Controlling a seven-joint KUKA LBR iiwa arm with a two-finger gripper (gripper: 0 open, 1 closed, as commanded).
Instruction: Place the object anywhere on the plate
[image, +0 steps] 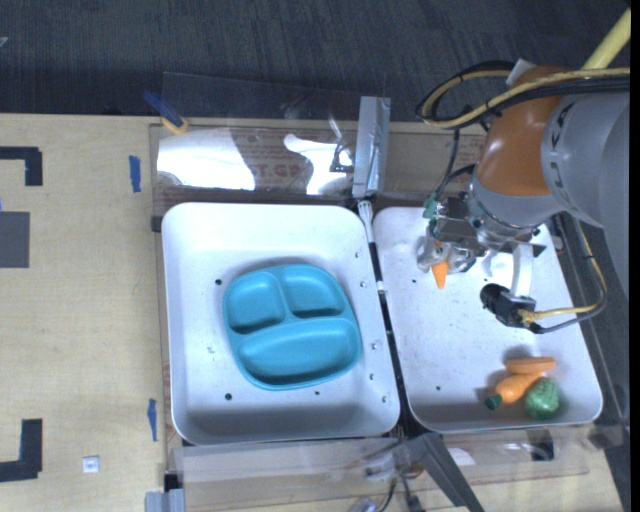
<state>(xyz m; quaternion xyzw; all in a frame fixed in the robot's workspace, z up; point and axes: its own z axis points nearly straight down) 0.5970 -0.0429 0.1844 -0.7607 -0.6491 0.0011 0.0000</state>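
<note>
A blue plate (290, 325) with three compartments lies in the left bin (190, 250). My gripper (445, 258) hangs over the upper left part of the right bin (570, 420), just right of the wall between the bins. A small orange, carrot-like object (440, 274) sticks out downward between its fingers, which are shut on it. The plate is well to the gripper's lower left, and nothing lies on it.
In the right bin's lower right corner lie an orange toy carrot (514, 388), a second orange piece (531, 366) and a green toy (543, 400). A black cable end (500, 300) hangs from the arm just right of the gripper. A metal post (370, 150) stands behind the bins.
</note>
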